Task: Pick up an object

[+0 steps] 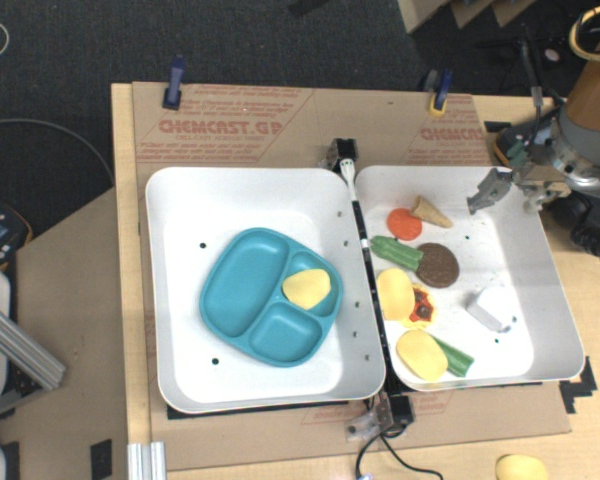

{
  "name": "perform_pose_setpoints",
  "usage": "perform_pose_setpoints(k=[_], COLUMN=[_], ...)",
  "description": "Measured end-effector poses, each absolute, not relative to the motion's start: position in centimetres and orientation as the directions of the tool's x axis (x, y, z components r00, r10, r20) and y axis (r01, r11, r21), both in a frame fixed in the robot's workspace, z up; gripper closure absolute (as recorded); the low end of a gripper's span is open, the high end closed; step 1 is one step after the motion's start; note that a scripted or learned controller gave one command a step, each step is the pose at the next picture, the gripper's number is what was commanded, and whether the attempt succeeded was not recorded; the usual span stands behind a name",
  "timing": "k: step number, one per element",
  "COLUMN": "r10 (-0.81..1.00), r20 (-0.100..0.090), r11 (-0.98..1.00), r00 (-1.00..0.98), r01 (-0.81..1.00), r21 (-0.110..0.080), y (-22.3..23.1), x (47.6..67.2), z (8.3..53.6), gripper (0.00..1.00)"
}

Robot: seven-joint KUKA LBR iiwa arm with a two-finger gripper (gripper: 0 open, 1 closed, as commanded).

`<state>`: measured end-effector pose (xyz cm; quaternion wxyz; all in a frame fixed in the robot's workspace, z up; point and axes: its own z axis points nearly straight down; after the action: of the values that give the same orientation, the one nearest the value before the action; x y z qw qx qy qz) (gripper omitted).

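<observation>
I'm seeing the claw [500, 183] hovering over the right bin's [540, 268] upper right corner, arm coming in from the right edge. Can't tell from here whether it's open or closed; 1 grey finger [485, 193] is sticking out toward the bin's middle and nothing is showing between the fingers.

Using the brown disc [438, 265] near the right bin's middle as reference:
- red round piece [404, 225] sitting just up-left of it, tan cone [430, 211] touching that piece's upper right
- green pod [396, 253] lying just left of it, tilted
- yellow oval [394, 293] sitting below-left, with an orange-and-black piece [422, 310] against its right side
- white block [489, 311] lying below-right, apart from the rest
- yellow lemon shape [421, 355] sitting well below, a green piece [455, 358] touching its right side

Left bin [180, 268] is carrying a teal divided plate [242, 288], with 1 pale yellow piece [306, 288] sitting in its upper right compartment.

Both bins are resting side by side on a cardboard sheet [280, 118] on the counter [580, 428], 2 blue clamps [173, 80] pinning the sheet's far edge. The claw is well apart from every object in the right bin.
</observation>
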<state>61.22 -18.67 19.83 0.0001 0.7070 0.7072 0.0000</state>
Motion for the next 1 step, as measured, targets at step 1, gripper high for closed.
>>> perform_pose_setpoints(k=[1], r10=[1.000], r20=[-0.003], r11=[0.003], r00=[-0.003], r01=[1.000], r21=[0.013], y=[-16.06], x=[56.25], z=[31.90], gripper=[0.00])
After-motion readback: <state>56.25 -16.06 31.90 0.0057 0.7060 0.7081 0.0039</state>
